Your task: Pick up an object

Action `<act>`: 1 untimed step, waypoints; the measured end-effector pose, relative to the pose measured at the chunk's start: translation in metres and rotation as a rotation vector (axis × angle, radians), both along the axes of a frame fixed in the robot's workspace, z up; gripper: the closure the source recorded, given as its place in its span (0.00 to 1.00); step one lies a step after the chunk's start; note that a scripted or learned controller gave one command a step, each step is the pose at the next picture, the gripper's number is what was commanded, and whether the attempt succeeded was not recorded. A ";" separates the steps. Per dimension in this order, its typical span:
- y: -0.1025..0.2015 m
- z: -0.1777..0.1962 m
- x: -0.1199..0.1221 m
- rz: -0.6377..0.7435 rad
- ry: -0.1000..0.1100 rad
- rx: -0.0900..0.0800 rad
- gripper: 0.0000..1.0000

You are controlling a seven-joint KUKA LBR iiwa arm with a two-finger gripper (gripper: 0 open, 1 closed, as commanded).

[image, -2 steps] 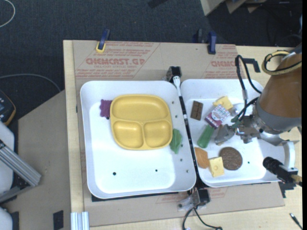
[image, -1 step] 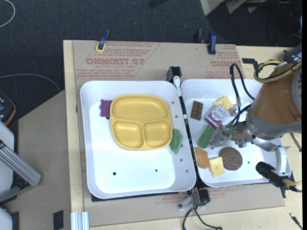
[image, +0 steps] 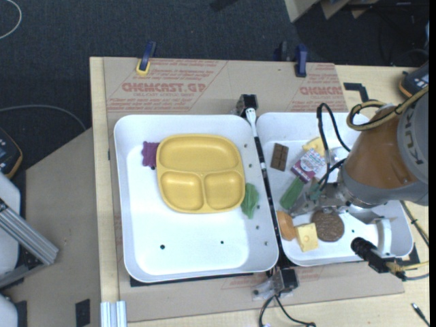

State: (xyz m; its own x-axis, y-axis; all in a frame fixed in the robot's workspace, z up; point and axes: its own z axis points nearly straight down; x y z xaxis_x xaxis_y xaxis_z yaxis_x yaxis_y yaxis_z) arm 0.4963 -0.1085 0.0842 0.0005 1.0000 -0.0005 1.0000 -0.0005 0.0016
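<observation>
I see my arm (image: pixel 381 159) coming in from the right, down over the right bin (image: pixel 402 247). Its gripper (image: pixel 320 197) sits low in the middle of that bin, among the toys. I cannot tell what the gripper is doing, because the arm hides it.

Right by the gripper there is a green piece (image: pixel 293 193), a round brown cookie (image: pixel 330 226) and a yellow cheese block (image: pixel 307 238). An orange piece (image: pixel 287 225) lies just left of the cheese. A brown chocolate bar (image: pixel 279 156) lies near the top of the bin, and a small pink and white packet (image: pixel 310 163) is beside it.

In the left bin (image: pixel 197 251) I see a big yellow tray (image: pixel 201 172) with three parts. A purple thing (image: pixel 149 154) touches its left side. A green leaf (image: pixel 250 199) pokes out at its right side.
</observation>
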 end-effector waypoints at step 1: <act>-0.002 0.014 0.002 -0.003 -0.007 -0.005 1.00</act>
